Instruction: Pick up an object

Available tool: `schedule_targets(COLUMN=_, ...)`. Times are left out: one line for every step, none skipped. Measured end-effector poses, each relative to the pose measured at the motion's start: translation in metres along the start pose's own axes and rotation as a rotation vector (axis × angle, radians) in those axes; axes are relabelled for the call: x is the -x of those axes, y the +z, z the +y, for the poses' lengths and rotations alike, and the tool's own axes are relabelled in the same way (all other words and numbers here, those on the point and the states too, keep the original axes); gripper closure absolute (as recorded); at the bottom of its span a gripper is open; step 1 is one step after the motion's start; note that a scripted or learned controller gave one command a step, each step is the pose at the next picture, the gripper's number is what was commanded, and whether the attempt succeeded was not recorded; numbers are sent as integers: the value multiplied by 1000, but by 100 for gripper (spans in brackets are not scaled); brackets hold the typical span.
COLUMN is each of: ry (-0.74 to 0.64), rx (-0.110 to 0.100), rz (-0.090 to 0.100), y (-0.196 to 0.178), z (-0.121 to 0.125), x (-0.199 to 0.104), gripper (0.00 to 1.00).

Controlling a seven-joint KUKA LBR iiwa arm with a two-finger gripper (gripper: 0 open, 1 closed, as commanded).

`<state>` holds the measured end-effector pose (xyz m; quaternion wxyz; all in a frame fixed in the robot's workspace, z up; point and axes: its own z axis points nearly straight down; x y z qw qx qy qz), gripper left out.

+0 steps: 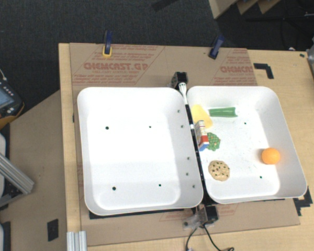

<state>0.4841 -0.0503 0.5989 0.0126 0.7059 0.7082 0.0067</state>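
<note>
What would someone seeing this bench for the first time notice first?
Probably the round orange ball alone near the right side of the right-hand shallow white bin. Next, the cluster along that bin's left wall: a round speckled tan cookie, a long green stick-shaped piece and a pale yellow lump.

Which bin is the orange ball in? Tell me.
In the right bin. The orange ball sits on its white floor near the right wall, apart from the other items.

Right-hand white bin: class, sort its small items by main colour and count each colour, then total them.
Green: 2, long green bar, leafy green piece
Yellow: 1, yellow lump
Orange: 1, orange ball
Tan: 1, speckled tan cookie
Red-white-blue: 1, small striped block
Total: 6
</note>
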Motion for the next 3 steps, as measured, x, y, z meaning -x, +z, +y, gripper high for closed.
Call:
schedule_targets(ry=0, rx=4, rz=-1, y=-11, z=1, x=0, gripper=100)
schedule_targets(ry=-1, rx=9, rz=-3, y=-21, z=2, x=0, gripper=100)
schedule_targets(ry=-1, rx=14, rz=-3, y=-32, z=3, x=0, gripper=100)
